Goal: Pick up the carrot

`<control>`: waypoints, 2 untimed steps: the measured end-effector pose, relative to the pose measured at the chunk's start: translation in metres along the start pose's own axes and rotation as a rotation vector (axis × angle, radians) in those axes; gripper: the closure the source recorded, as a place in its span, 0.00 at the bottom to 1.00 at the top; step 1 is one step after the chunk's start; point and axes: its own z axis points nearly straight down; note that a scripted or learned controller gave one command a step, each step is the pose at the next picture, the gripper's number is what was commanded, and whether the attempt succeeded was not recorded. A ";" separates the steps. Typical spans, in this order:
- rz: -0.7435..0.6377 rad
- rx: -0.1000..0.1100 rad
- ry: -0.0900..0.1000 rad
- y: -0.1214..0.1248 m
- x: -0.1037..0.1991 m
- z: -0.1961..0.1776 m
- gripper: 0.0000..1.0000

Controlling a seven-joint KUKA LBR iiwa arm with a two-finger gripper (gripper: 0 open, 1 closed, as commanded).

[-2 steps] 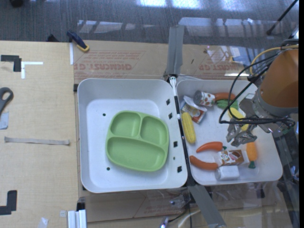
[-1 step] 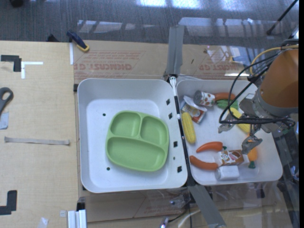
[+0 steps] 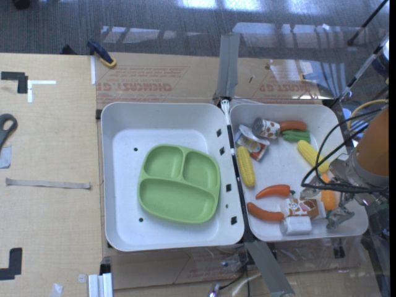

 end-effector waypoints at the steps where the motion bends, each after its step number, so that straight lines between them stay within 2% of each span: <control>1: -0.176 0.001 0.000 0.013 -0.013 0.000 0.00; 2: -0.112 0.000 -0.002 -0.050 -0.057 -0.090 0.00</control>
